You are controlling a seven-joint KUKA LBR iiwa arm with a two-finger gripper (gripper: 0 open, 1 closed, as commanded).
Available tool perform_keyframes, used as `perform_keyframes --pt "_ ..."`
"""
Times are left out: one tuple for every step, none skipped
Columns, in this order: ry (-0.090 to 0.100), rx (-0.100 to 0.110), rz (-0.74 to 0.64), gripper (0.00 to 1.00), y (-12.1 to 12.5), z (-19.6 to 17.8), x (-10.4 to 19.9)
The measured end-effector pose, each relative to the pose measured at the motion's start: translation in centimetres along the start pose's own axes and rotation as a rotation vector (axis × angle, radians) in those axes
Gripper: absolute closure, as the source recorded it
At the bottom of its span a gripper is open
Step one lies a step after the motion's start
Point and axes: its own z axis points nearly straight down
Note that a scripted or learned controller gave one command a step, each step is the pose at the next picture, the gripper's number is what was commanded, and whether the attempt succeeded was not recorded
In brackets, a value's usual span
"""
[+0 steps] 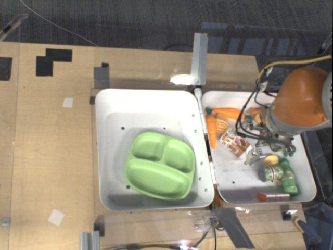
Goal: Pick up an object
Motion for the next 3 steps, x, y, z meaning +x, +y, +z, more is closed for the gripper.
perform_keyframes --pt "-0.015 0.002 0.005 0.00 2.2 -0.3 3.0" --pt "-0.002 0.000 -0.355 0.00 3.0 -0.5 1.9" --pt "0.044 -0.042 -0.716 0.00 -1.5 2.4 -1.5"
